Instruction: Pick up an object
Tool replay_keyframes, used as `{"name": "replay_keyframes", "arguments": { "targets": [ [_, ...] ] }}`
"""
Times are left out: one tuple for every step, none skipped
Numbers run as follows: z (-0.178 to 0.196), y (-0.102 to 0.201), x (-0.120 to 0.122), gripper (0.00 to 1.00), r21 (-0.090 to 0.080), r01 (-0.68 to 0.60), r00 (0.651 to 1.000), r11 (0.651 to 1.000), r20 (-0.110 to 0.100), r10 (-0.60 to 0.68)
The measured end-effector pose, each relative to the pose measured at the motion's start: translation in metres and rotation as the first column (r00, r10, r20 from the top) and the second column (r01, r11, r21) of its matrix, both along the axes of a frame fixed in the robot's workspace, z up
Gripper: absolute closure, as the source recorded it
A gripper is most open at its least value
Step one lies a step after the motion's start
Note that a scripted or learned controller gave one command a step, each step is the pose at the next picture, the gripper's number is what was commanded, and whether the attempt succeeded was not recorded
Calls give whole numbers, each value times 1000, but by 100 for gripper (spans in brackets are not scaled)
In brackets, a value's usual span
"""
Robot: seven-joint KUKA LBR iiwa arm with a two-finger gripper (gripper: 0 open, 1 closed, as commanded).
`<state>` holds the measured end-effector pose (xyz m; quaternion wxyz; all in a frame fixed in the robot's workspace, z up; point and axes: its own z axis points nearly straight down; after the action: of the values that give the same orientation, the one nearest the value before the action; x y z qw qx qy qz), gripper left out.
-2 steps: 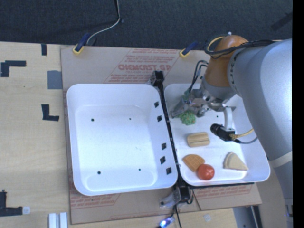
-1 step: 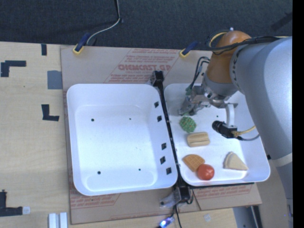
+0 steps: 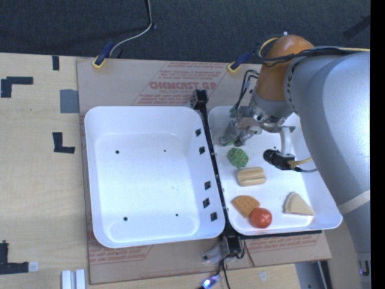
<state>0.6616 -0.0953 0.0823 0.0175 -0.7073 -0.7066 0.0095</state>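
Two shallow white bins sit side by side on a brown cardboard sheet, seen from above at a slant. My grey arm reaches in from the right, with its orange band above the wrist. My gripper hangs over the far left corner of the right bin, close to the wall it shares with the left bin. The gripper is small and cluttered from this angle, so I cannot tell whether it is spread or pressed together.

Five things lie in the right bin, all on its floor. A green ball with a bumpy surface lies just beside the gripper, on the near side. It seems to sit a little apart from the tip, though the gap is hard to judge. Just nearer than the ball lies a tan bun, lengthwise across the bin. Nearer again is an orange-brown waffle piece, with a red tomato touching its near right edge. A pale wedge (perhaps cheese or bread) lies by the right wall, apart from the tomato.

The left bin's white floor shows a few small dark dots. A row of small black marks runs along the shared wall.
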Motion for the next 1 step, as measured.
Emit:
{"name": "replay_keyframes", "arguments": {
  "targets": [
    [8,-2,-2,100,-3,1,1000,1000,-8,-2]
  ]
}}
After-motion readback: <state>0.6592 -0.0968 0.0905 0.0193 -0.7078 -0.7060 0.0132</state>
